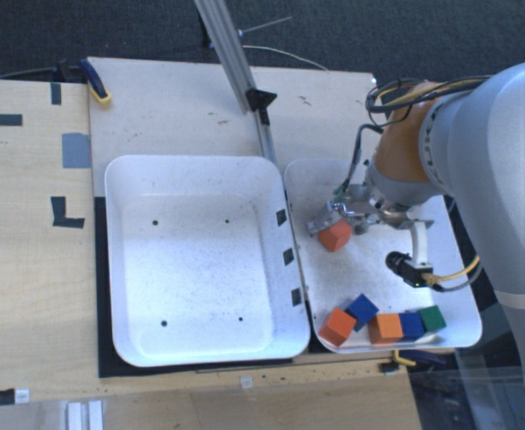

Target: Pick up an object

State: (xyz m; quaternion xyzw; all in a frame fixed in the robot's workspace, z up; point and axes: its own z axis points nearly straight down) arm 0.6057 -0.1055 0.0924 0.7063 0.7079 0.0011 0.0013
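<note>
- Your gripper [336,225] sits in the right bin [464,330], fingers clasping the orange block [335,236].
- You'll see a near-cubic block, no clear long axis, tilted, corner toward the left bin [124,240].

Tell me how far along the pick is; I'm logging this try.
Done: the arm has reached into the right bin, with the gripper at an orange block. In hand: that block sits at the gripper tip, but the view does not settle whether it is gripped or lifted. Left: a confirmed lift. Five other blocks lie along the near wall: orange, blue, orange, blue, green.
</note>
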